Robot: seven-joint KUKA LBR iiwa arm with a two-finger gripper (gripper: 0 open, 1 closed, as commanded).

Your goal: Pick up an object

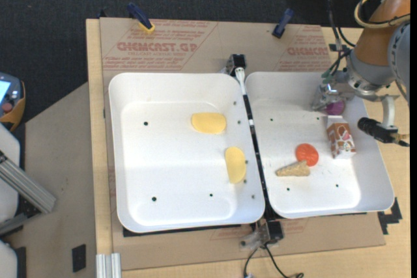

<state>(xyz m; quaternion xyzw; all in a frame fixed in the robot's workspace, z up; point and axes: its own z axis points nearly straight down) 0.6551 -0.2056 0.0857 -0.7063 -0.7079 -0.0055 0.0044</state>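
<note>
The pincer (328, 98) hangs just above a purple object (335, 107).

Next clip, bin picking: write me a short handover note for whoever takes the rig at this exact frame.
Gripper: low at the back of the right bin, right beside a small purple object; jaws' state unclear, no grasp visible.
Right bin: orange ball, tan wedge, brown-and-white packet.
Left bin: two yellow pieces.
Done: nothing lifted yet.
Left: secure one object, likely the purple one, and raise it.
</note>
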